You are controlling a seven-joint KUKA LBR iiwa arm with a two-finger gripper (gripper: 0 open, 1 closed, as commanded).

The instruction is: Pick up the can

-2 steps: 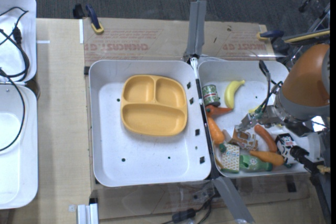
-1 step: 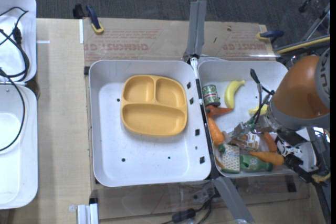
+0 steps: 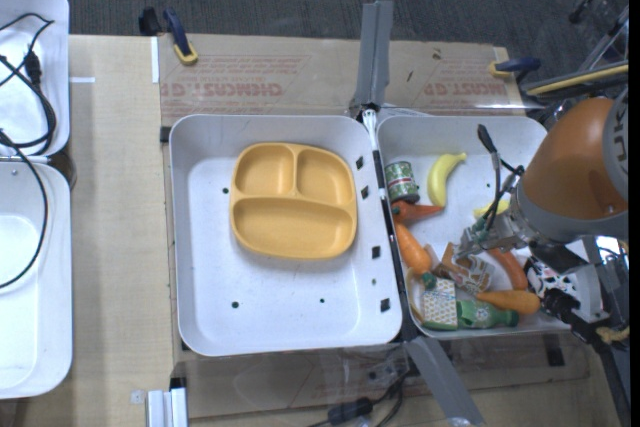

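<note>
Two shallow white bins sit side by side on the surface (image 3: 110,165). The left bin (image 3: 200,245) carries a yellow plastic divided plate (image 3: 294,199). In the right bin (image 3: 520,127), the small green-labelled metal can (image 3: 401,181) stands at the far left, just beside a yellow banana (image 3: 444,177) and orange carrots (image 3: 412,240). The end effector (image 3: 487,237) hangs low over the clutter near the bin's right, well apart from the can; I cannot tell its finger state.

Plate (image 3: 294,200) in L bin (image 3: 200,245); can (image 3: 401,181) in R bin (image 3: 455,123).
</note>
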